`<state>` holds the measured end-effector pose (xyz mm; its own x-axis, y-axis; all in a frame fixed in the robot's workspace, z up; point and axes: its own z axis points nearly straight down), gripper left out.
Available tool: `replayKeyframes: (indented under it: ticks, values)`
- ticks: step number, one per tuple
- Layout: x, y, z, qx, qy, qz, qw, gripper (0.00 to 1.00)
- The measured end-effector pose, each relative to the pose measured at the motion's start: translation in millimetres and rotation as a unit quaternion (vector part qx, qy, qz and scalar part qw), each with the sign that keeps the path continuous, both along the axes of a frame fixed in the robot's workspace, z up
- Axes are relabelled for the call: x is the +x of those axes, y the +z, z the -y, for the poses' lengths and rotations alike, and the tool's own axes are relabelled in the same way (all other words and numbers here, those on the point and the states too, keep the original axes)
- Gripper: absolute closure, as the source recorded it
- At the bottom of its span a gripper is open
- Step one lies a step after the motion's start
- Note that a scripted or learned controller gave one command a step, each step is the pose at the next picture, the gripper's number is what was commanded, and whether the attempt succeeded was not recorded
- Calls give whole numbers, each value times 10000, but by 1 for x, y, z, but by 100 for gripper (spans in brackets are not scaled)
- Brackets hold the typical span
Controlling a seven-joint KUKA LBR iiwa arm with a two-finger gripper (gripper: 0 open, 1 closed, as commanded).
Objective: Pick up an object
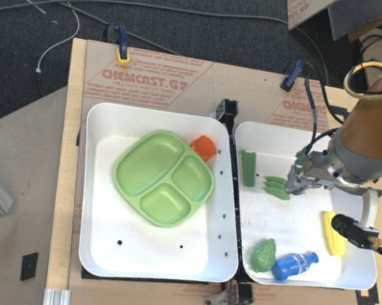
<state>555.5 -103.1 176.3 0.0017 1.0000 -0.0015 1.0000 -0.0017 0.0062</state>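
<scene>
My gripper [295, 183] hangs low in the right bin [300, 144], just right of a green pea pod [277, 188]. A green strip-shaped piece [248, 168] lies near the bin's left wall. A yellow banana [335, 234] rests at the right side, partly under a black part of the arm. A blue bottle [294, 265] and a green broccoli [264, 254] lie at the bin's front. The fingers point down towards the pea pod's right end.
The left bin [98, 191] holds a green divided plate [165, 178] with an orange object [205, 147] at its upper right edge. A black divider [233, 183] runs between the bins. Cables lie on the floor beyond the bench.
</scene>
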Motion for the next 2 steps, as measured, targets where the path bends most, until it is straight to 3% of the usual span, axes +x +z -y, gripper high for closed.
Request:
replayKeyframes:
  ticks: [1, 2]
  values:
    - [1, 52, 0, 3, 13, 1, 10000, 100]
    - [4, 43, -54, 22, 35, -43, 10000, 100]
